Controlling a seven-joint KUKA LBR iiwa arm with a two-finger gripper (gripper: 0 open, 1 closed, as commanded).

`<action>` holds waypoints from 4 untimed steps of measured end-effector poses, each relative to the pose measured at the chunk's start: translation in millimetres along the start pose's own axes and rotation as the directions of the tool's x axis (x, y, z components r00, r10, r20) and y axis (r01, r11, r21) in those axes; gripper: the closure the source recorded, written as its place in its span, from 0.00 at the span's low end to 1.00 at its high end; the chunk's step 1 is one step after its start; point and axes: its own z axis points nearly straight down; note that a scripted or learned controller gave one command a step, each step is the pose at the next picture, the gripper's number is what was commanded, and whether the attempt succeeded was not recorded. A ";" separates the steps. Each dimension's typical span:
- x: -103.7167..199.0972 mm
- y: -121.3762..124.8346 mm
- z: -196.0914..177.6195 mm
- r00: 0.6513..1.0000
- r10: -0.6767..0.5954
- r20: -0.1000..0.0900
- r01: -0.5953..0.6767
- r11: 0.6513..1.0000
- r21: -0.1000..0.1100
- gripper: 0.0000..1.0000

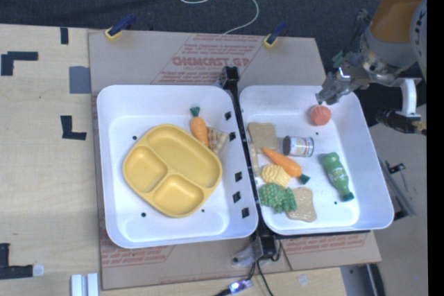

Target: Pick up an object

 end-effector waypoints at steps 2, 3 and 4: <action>112.6 -29.3 11.2 1.000 -0.003 0.000 0.003 1.000 0.004 1.00; 104.1 -30.3 8.1 1.000 0.000 0.000 0.000 1.000 0.001 1.00; 112.2 -32.6 -9.7 1.000 -0.001 0.000 0.001 1.000 0.001 1.00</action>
